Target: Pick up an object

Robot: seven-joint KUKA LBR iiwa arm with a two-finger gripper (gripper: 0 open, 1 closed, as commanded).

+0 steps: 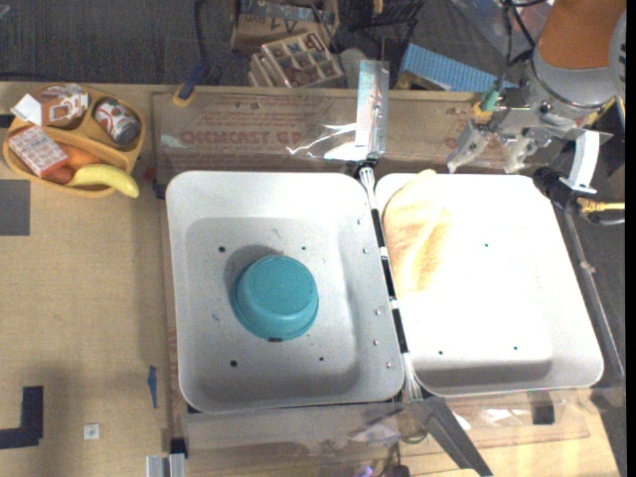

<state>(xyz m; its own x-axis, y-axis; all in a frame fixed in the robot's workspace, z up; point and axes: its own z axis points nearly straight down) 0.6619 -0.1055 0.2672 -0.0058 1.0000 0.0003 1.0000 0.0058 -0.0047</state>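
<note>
**Teal bowl in left bin; gripper above far edge of right bin**

The bench carries two shallow white bins side by side. The left bin (199, 217) holds one object: a teal bowl (277, 297). The bowl is round, of a single matte blue-green colour, and lies upside down, with its flat circular base facing up and its wider rim resting on the bin floor. It sits near the middle of the bin floor, slightly toward the near edge, and is well apart from all four walls. Small dark specks and holes mark the bin floor around it.

The right bin (517, 296) carries a pale yellow-brown cloth or stain-like patch (417, 235) along its left side, running from the far left corner toward the middle of the left wall. What this patch is cannot be told.

The arm enters from the right. Its orange band (586, 13) shows at the top right corner, with grey housing below it. The gripper (494, 149) hangs over the far edge of the right bin, near its far right corner. Its two thin fingers are spread apart, pointing down, and nothing sits between them. The gripper is well apart from the teal bowl, which lies in the other bin.

Beyond the left bin's far left corner, a yellow tray (60, 137) holds a banana (104, 178) and other small items.
</note>
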